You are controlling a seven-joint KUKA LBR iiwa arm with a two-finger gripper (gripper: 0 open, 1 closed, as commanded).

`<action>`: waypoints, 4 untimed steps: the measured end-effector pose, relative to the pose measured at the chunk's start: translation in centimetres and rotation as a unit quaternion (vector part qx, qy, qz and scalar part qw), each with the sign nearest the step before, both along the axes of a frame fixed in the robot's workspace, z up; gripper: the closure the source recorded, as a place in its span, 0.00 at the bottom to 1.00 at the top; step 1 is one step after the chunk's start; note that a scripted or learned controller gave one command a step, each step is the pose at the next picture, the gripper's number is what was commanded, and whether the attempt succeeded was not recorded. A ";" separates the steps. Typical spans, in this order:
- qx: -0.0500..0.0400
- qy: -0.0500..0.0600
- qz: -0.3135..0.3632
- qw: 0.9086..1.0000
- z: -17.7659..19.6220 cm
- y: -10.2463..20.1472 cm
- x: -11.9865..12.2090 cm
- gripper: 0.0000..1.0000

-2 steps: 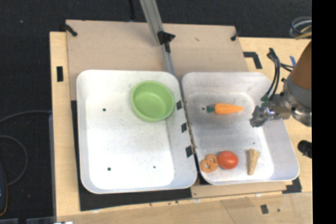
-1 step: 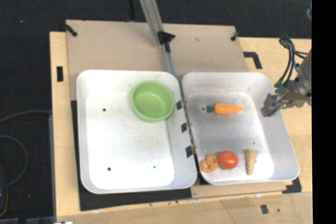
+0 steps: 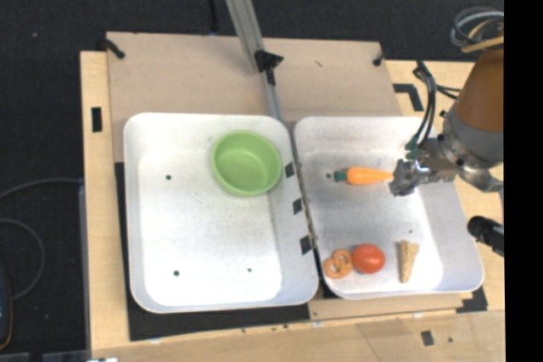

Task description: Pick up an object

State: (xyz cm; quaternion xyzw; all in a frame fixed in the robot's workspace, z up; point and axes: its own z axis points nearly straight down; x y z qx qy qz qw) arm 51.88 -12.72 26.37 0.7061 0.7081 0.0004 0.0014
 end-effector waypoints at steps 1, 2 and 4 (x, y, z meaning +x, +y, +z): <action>0.000 0.000 0.000 1.000 -1.4 4.9 -0.2 1.00; 0.001 0.001 0.000 1.000 -0.9 9.3 -0.4 1.00; 0.001 0.001 0.002 1.000 -3.1 18.7 -1.5 1.00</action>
